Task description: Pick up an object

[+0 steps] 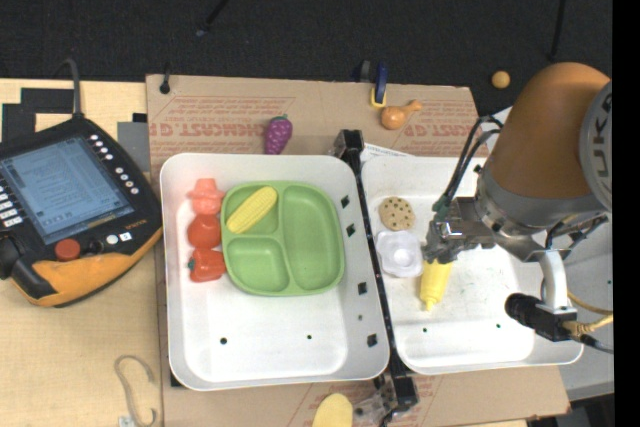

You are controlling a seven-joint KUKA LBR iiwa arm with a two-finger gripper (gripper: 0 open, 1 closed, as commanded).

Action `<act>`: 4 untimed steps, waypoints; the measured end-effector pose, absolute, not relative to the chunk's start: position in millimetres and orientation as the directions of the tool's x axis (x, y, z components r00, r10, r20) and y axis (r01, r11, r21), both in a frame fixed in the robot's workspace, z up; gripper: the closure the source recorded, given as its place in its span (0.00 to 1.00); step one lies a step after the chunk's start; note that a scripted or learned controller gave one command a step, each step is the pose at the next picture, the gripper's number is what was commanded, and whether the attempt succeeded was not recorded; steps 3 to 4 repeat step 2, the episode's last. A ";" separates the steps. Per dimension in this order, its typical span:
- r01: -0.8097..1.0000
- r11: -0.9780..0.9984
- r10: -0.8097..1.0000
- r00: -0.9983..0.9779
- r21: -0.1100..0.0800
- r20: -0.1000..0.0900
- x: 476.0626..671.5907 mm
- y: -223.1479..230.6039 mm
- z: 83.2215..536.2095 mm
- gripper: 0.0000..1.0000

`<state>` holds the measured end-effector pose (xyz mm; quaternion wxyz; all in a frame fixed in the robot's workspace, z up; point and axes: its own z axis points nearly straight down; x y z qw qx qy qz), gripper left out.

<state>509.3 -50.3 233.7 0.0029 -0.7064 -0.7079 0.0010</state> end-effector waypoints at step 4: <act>1.000 0.000 1.000 0.000 -0.005 0.002 481.5 12.8 220.0 1.00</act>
